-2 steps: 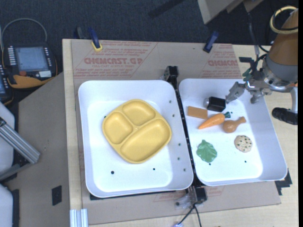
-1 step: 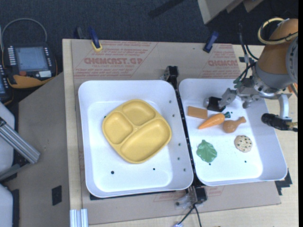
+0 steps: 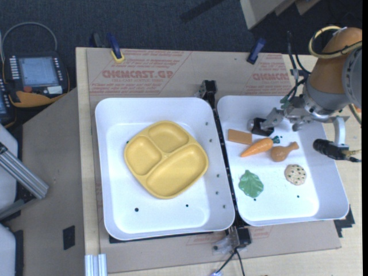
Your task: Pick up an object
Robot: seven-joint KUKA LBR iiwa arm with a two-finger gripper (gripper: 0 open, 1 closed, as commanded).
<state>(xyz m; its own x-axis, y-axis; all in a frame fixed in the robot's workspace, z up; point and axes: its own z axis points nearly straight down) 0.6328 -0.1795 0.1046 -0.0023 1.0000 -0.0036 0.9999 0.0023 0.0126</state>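
The right bin (image 3: pixel 322 209) holds several toy foods. An orange carrot (image 3: pixel 256 147) lies near its middle, with a flat tan slab (image 3: pixel 240 135) just to its left. To the right of the carrot lies a brown drumstick (image 3: pixel 283 151), with a speckled cookie (image 3: pixel 295 174) below it. A green leaf (image 3: pixel 250 184) rests toward the front. My gripper (image 3: pixel 260 125) hangs low over the back of this bin, just above the carrot's thick end and right of the slab. Nothing shows in its grasp.
The left bin (image 3: pixel 112 171) bears a yellow divided plate (image 3: pixel 167 158) at its middle. The grey arm with its orange band (image 3: pixel 336 56) reaches in over the right bin's back right corner. A black divider (image 3: pixel 221 154) runs between the bins.
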